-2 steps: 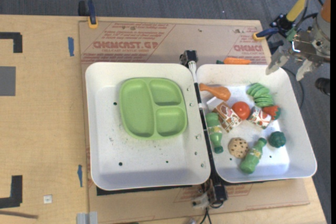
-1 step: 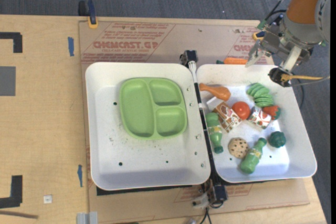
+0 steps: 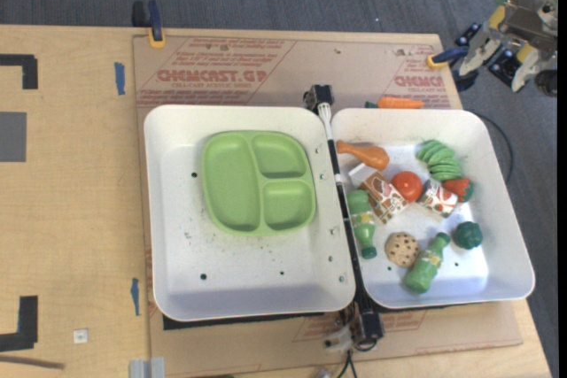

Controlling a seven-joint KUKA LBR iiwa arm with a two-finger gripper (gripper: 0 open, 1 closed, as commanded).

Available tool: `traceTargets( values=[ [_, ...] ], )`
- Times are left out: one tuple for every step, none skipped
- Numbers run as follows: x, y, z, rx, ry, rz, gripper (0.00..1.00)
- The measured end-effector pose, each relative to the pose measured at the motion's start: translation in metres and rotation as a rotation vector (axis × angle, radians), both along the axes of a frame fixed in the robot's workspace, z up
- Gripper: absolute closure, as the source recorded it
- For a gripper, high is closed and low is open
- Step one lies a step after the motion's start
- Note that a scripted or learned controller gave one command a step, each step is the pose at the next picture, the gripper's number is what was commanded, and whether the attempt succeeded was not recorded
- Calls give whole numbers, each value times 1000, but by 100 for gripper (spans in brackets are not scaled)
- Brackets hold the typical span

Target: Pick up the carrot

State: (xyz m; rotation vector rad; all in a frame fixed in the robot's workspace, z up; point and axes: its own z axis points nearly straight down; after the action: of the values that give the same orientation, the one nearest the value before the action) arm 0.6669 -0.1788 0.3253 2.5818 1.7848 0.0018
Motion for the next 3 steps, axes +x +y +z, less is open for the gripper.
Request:
traceTargets(
  values=[
    [-16, 49, -6, 3, 5, 15, 0],
    [-49, 160, -49, 4, 6, -100, 0],
    [-9, 99, 0, 1, 1, -129, 0]
  ],
)
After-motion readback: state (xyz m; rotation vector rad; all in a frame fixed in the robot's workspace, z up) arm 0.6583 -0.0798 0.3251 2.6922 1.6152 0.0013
